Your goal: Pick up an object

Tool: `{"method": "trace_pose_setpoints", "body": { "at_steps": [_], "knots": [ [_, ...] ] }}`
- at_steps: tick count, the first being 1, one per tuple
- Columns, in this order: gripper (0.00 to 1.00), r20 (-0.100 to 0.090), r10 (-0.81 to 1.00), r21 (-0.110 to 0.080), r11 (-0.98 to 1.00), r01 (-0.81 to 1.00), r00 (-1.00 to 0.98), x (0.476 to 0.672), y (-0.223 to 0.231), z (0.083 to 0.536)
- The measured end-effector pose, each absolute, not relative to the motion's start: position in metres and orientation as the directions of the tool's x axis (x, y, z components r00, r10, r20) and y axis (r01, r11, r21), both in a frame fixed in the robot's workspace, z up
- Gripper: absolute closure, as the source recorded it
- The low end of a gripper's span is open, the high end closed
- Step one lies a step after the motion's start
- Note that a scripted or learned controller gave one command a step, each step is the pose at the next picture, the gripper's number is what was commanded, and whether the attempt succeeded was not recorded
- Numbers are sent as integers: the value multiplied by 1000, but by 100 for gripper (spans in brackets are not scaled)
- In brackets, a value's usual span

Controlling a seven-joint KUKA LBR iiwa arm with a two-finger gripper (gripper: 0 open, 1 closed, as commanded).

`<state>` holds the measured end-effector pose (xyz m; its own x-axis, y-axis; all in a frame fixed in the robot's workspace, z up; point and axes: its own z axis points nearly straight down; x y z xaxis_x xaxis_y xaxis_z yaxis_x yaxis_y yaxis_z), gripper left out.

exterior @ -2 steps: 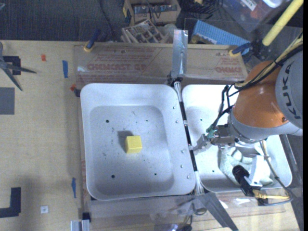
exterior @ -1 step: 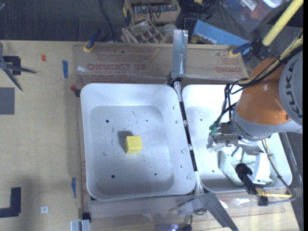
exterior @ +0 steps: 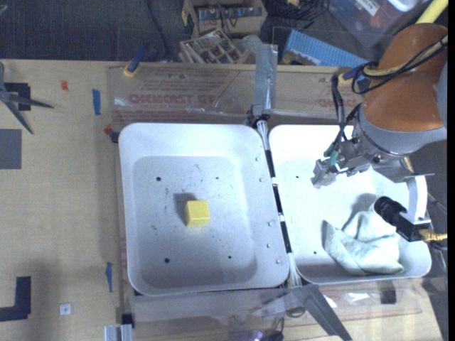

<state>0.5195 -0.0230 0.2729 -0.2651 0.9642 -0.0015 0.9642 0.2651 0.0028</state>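
1. Yellow block: near the middle of the left bin, flat on the bin floor, alone, clear of every wall.
2. Crumpled pale cloth: in the right bin, bunched toward its near right corner.
3. Gripper: over the middle of the right bin, up and left of the cloth, apart from it, well away from the block. Nothing seen in its grip; spread or pressed together, cannot tell from this angle.
4. Arm: grey with an orange band, reaching in from the right.
5. Bins sit side by side, edges meeting, on the pale worktop.
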Motion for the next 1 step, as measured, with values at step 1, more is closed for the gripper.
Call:
{"method": "trace_pose_setpoints", "body": {
  "at_steps": [1],
  "knots": [
    [100,-4,965,7,261,965,-261,520,-26,283]
  ]
}}
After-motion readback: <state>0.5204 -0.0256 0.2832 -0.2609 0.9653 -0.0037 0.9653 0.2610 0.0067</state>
